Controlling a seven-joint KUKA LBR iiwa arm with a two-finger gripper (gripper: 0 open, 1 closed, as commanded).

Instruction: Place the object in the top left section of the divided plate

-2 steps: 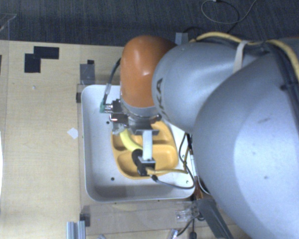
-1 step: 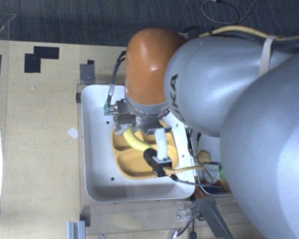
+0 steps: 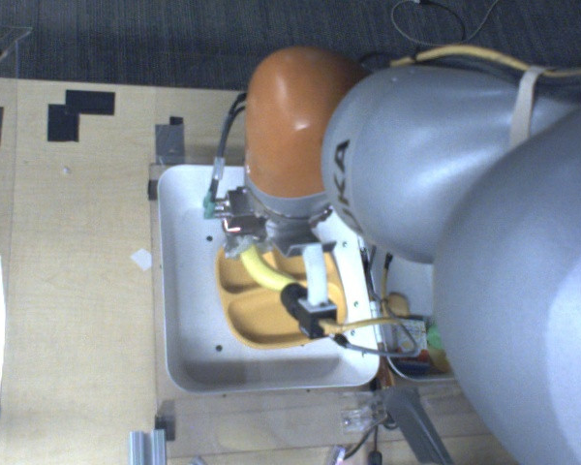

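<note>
A yellow divided plate (image 3: 259,320) lies in the left white bin (image 3: 189,298). A yellow banana-shaped object (image 3: 264,270) slants across the plate's upper part, its upper end right under my gripper (image 3: 244,247). The gripper hangs over the plate's top left section, mostly hidden by the orange band and the grey wrist. Whether the banana is held or resting on the plate I cannot tell. The plate's right side is covered by the arm.
The arm covers most of the right bin; a few small coloured things (image 3: 428,338) and a dark round rim (image 3: 412,364) show at its near edge. The left bin's white floor lies left of and below the plate. Black markers (image 3: 79,112) sit on the wooden bench.
</note>
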